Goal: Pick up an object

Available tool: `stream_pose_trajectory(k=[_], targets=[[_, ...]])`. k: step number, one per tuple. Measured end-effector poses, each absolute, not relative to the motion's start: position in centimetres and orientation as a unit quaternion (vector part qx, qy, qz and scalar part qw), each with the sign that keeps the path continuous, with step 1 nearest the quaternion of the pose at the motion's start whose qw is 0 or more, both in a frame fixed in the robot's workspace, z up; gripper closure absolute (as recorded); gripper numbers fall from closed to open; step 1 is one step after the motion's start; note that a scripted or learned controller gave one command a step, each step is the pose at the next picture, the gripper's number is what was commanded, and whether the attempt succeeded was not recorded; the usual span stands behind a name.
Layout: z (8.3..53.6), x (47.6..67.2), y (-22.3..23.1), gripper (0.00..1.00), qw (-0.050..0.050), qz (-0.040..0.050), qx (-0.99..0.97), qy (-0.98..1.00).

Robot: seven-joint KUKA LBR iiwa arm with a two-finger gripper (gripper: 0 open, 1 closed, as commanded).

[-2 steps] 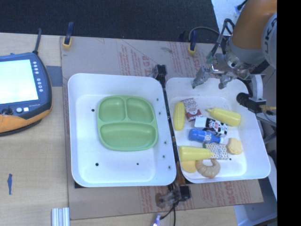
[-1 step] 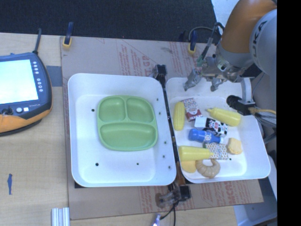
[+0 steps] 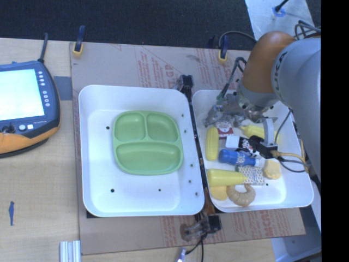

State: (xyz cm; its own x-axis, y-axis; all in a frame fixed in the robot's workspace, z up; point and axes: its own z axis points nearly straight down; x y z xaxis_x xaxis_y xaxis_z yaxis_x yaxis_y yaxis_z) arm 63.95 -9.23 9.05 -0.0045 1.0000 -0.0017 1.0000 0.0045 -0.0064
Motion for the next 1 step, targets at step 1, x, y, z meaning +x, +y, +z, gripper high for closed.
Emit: stream_pose_trajectory(k=[1], targets=[[10.2, 64.05, -9.31, 1.0, 0.0, 0.003, -0.705, -0.709]])
